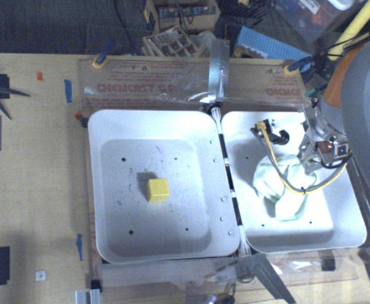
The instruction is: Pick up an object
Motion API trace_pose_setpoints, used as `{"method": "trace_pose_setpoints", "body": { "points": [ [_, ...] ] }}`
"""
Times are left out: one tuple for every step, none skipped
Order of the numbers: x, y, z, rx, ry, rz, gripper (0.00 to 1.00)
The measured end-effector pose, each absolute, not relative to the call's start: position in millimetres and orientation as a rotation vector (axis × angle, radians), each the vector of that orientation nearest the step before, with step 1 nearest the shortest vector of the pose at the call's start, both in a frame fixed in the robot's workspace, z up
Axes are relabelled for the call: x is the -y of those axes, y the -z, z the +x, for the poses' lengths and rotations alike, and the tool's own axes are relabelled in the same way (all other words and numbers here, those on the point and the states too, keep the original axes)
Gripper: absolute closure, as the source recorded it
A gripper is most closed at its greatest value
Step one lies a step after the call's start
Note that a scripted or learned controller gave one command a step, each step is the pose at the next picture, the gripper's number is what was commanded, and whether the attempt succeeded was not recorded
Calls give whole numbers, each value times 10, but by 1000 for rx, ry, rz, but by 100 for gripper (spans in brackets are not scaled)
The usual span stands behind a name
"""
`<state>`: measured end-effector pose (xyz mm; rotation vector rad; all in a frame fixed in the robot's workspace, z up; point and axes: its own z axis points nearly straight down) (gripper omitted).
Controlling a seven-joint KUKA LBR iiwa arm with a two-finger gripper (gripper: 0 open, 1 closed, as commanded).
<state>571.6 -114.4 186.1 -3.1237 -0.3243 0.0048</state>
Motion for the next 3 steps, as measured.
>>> {"method": "trace_pose_setpoints", "body": {
  "points": [
    [940,-922,5326,419,24,-3116,100],
    [383,-1837,4792,461,-3,-3107,100],
    [464,-1838,5659,330,-5,-3123,100]
  ]
}}
